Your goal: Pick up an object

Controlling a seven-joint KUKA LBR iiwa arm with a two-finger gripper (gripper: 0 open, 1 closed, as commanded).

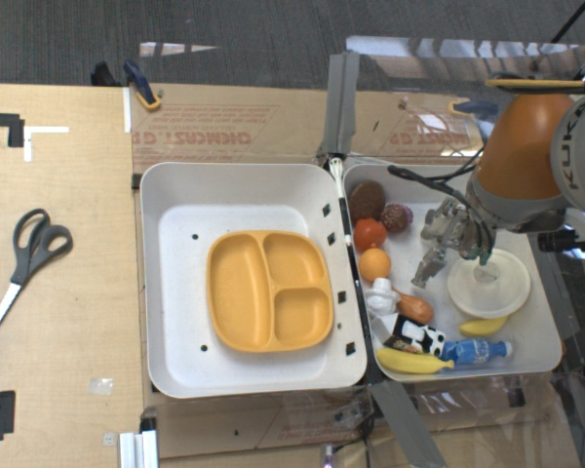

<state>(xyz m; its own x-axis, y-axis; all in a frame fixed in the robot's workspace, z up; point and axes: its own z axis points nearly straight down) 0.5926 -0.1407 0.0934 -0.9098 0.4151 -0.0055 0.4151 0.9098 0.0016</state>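
- Plainly, the gripper (439, 252) hangs in the right bin (536, 359), between the white dish (487, 286) and the fruit row; whether it grips anything, I cannot tell.
- Crowding is the risk: descending here could clip the dish rim or nudge the orange (374, 263).
- Left bin (166, 291) holds a yellow divided tray (270, 290); the right also holds a banana (409, 361) and blue bottle (476, 351).

Bright, even overhead light; sharp focus, faint shadows.
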